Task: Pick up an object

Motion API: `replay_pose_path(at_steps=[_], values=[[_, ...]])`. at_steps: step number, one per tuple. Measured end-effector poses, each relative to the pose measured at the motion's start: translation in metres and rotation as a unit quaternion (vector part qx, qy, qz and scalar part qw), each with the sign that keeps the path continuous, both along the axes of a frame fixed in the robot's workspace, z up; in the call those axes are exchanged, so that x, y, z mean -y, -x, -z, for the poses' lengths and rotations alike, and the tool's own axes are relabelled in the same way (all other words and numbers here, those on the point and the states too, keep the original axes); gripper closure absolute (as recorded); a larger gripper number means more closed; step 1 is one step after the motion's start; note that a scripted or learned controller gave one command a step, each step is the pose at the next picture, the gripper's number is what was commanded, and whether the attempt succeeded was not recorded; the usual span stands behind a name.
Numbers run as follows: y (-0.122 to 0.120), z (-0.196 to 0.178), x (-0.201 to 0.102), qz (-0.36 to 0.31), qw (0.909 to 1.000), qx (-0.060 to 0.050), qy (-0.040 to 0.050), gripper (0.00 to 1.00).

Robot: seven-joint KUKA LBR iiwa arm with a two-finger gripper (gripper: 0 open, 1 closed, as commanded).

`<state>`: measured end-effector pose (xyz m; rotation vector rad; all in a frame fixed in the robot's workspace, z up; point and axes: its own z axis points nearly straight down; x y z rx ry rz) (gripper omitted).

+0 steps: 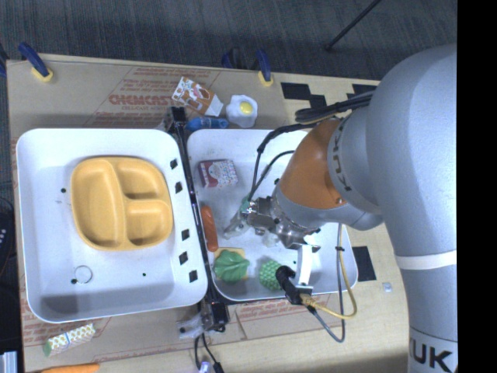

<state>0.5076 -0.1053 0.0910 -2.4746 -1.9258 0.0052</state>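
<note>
Two white bins sit side by side on a cardboard-covered bench. The left bin [35, 208] fills the left half of the frame and holds a yellow tray [122, 202] with three compartments, lying flat near its middle.

The right bin [203, 140] lies just right of centre. In its upper left part lies a small red box [217, 173]. Along its left wall, lower down, lies an orange carrot [210, 228], set lengthwise. Below the carrot, near the bin's lower left corner, is a green leafy toy [231, 266], and just right of that a green dotted ball [269, 274].

The grey arm [404, 146] comes in from the right of the frame, and its orange band [311, 177] hangs over the middle of the right bin. The gripper [242, 222] is low over the bin's centre, between the red box above and the green leafy toy below, just right of the carrot. Whether it is released or clenched cannot be told, and nothing can be seen in its grasp. A yellow cable [334, 311] loops below the wrist at the bin's lower right edge.

Outside the bins, above the right one, lie a small carton [190, 94], a blue item [206, 123] and a white and yellow item [242, 109]. At the lower left of the frame lies a wrapped item [70, 337].
</note>
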Motion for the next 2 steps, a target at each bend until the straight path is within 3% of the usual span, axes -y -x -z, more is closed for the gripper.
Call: replay_pose_path(at_steps=[1,2], values=[[-0.054,-0.001,-0.008,-0.157,0.9876,0.002,0.0004,0.0],[-0.149,-0.001,-0.01,-0.211,0.9776,0.003,0.0001,0.0]])
